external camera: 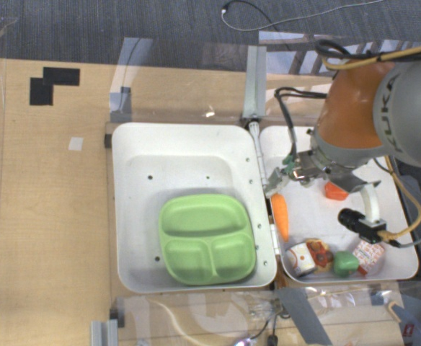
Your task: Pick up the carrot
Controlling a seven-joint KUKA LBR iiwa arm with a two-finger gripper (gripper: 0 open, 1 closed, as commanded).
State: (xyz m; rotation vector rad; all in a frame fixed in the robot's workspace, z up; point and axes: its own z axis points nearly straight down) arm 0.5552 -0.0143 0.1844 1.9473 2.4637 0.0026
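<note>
The carrot (280,217) is orange and slim. It lies in the right bin (405,269), lengthwise against the bin's left wall, pointing toward the front. The grey arm with its orange band hangs over the middle of that bin. My gripper (281,176) reaches out to the left from under the wrist, just above the carrot's far end and close to the wall between the bins. Nothing can be seen held in it.
A green divided plate (207,238) lies in the left bin (135,193). In the right bin, a small orange-red piece (334,190) sits under the arm. A small can (302,256), a green item (345,263) and a red-and-white packet (370,253) lie along the front wall.
</note>
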